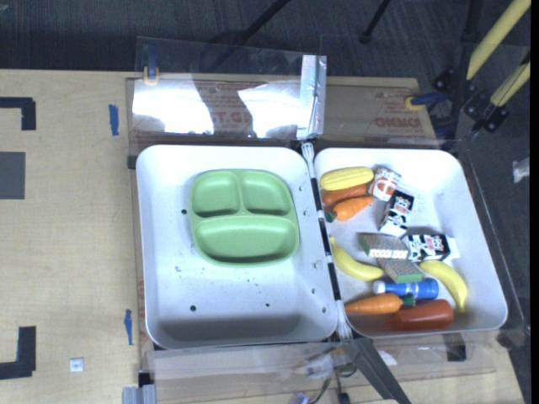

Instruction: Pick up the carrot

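An orange carrot (354, 208) with a small green tip lies tilted in the right bin (480, 217), near its upper left corner and close to the wall between the bins. It rests just below a yellow corn cob (345, 178) and a reddish-brown sausage (341, 194). A second orange carrot-like piece (373, 304) lies flat along the bin's front edge, pressed against a red sausage (426, 314) and under a blue bottle (413, 289).
The right bin is crowded with two bananas (354, 264) (452, 281), a small can (385, 183), cow-patterned cartons (399, 213) and a flat packet (384, 245). In the left bin (160, 251) sits a green divided plate (244, 214). A clear plastic panel (227, 99) stands behind the bins.
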Robot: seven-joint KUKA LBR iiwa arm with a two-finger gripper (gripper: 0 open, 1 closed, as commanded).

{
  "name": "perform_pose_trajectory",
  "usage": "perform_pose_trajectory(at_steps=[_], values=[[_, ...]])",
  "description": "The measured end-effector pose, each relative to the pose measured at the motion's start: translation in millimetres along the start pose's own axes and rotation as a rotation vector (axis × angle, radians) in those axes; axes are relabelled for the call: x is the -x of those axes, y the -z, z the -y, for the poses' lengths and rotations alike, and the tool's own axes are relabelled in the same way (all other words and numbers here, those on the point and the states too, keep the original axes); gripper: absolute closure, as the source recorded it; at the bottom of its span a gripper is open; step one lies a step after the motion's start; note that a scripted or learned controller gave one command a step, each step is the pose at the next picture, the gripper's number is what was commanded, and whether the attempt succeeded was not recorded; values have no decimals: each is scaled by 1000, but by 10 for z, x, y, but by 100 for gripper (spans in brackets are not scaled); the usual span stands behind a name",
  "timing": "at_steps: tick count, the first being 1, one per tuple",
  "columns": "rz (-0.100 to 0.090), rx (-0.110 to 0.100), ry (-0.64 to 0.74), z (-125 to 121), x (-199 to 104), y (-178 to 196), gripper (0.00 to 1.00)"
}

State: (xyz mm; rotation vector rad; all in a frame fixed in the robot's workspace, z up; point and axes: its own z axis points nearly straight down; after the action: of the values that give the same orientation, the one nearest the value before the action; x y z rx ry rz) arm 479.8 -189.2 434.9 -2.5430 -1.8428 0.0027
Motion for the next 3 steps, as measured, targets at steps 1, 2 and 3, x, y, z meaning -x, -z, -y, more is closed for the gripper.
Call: perform_pose_trajectory(at_steps=[1,2,3], values=[[0,-1,-179,21,-370,-3,0],[-1,0,-129,16,-33,-2557,0],[-1,2,-132,10,-27,-2459,100]])
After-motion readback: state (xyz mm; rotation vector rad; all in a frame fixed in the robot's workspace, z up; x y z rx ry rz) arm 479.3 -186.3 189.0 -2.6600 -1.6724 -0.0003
